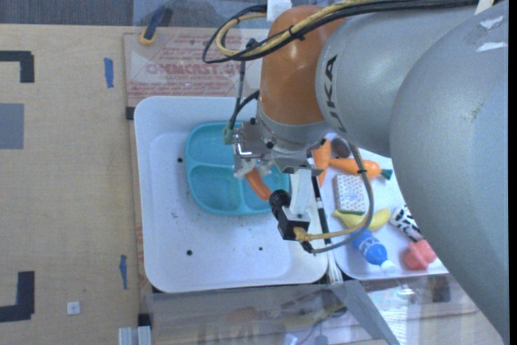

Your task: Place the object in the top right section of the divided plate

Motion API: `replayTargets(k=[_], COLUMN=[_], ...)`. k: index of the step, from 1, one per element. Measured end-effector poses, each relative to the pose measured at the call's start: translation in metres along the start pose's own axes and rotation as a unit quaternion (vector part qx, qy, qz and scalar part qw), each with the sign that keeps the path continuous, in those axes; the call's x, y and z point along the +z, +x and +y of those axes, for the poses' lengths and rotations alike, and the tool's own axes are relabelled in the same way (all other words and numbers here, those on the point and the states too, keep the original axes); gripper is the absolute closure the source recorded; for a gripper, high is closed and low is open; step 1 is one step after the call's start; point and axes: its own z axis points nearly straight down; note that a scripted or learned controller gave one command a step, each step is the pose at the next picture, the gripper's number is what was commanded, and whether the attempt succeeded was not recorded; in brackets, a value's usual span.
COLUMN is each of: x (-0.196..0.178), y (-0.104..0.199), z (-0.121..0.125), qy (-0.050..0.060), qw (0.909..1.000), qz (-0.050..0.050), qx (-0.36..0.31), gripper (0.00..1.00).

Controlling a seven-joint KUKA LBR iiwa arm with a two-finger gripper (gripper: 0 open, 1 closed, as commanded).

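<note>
A teal divided plate (208, 174) lies in the left white bin (161, 214), towards its upper middle. My gripper (249, 170) hangs over the plate's right side, with the arm's orange band and grey wrist covering that edge. A small orange carrot-like object (258, 185) sits between the fingers, slanting down and to the right above the plate's right part. The plate's right sections are mostly hidden under the wrist.
The right bin (355, 269) holds an orange carrot (352, 166), a speckled rectangular block (350, 191), a banana (363, 219), a blue bottle (372, 248) and a pink object (418, 255). Black cables and a connector (284, 216) dangle from the wrist over the left bin.
</note>
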Motion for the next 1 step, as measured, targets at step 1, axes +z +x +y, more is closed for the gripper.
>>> replayTargets(k=[1], x=[-0.0406], y=[0.0155], z=[0.04], qy=[-0.002], qw=[1.0], qz=[0.0], qx=[0.009], gripper=[1.0])
